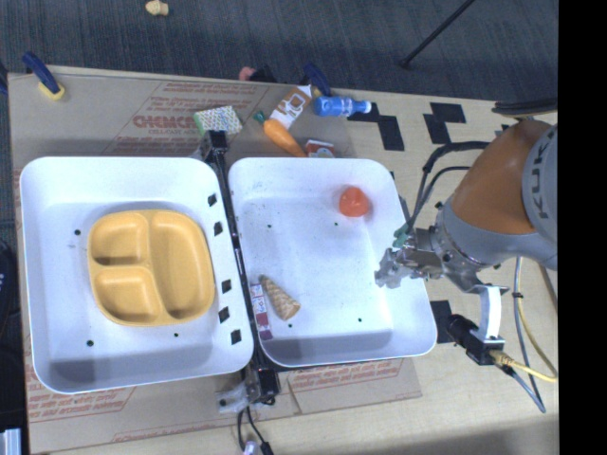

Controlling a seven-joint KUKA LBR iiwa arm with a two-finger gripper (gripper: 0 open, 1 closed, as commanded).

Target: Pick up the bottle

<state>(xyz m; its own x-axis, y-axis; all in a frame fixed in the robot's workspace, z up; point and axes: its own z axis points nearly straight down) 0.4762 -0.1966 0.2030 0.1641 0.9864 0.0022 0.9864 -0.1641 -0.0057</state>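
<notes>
1. Beyond the far rim of the right bin (313, 163), out on the cardboard sheet (142, 98) under both bins, found the bottle (339, 107): small, blue, lying on its side with its pale end pointing right, outside either bin.
2. Just left of it, noted a white and orange item (292, 107) lying at a tilt, an orange carrot-like piece (283, 137) just in front of that, and a green patterned block (218, 119) further left. Could not tell what the white and orange item was.
3. Over the right rim of the right bin, about midway along that side, saw the gripper (392, 265), well apart from the bottle and nearer the camera. Could not tell whether it stood apart or together; too small and too cluttered with cables to judge.
4. Behind it, traced the arm (503, 192), grey with its orange band, reaching in from the right above the bench.
5. Inside the right bin, spotted a red-orange round thing (354, 201) near the far right corner and a tan cone (280, 299) lying near the left wall, toward the near end. Found the two well apart.
6. Inside the left bin (28, 188), saw a yellow divided plate (152, 263) with three compartments, lying flat around the middle.
7. Along the far edge of the cardboard, noted two blue clamps (43, 74), one at the left corner and one near the bottle.
</notes>
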